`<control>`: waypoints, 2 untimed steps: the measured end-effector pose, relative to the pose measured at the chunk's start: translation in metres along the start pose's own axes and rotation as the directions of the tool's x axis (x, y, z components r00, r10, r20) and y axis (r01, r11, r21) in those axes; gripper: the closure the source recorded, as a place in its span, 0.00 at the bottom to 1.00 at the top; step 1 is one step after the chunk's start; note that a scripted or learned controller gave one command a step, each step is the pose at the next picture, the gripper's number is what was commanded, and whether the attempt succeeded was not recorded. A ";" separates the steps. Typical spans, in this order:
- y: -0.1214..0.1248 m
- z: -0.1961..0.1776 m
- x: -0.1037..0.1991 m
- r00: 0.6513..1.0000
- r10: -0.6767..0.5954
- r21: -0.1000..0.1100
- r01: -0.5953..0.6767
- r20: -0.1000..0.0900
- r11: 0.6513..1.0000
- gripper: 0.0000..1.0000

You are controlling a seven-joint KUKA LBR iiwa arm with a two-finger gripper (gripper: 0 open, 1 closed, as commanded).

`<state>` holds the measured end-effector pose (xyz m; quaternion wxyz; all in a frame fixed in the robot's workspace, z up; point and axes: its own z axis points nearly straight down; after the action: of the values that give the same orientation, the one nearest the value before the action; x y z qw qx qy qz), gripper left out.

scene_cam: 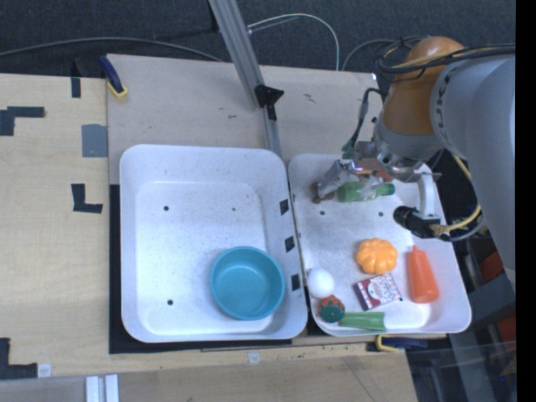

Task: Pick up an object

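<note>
Pincer: the pincer (362,171) is low over the top part of the right bin (335,224), at the end of the grey arm (469,99) that comes in from 3 o'clock.
Green thing: a small green thing (364,193) lies right under the pincer, touching it or nearly so.
Which way it lies: its long side runs across, from 9 o'clock to 3 o'clock, flat on the bin floor.
Brown bit: a small brown bit (322,193) sits at its 9 o'clock end; I cannot tell if it is part of it.
Pincer state: the fingers are too blurry and dark to see, so I cannot tell if they are spread or pressed together, or if they pinch the green thing.
Other things in right bin: an orange pumpkin (376,255), an orange carrot (421,275), a red and white packet (378,291), a white egg (320,281) and a green stalk (362,320) lie toward 6 o'clock, well apart from the pincer.
Left bin: the left bin (193,216) holds a blue bowl (246,283) near its 5 o'clock corner.
Table: both bins sit side by side on the tan table (50,216).
</note>
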<state>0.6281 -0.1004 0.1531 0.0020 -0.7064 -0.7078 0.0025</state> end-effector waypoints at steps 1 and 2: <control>0.001 0.055 -0.010 1.000 0.001 0.001 -0.001 0.000 1.000 0.00; 0.002 0.041 -0.009 1.000 -0.001 -0.003 0.001 0.000 1.000 1.00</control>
<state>0.6302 -0.1091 0.1116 0.0008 -0.7060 -0.7082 0.0013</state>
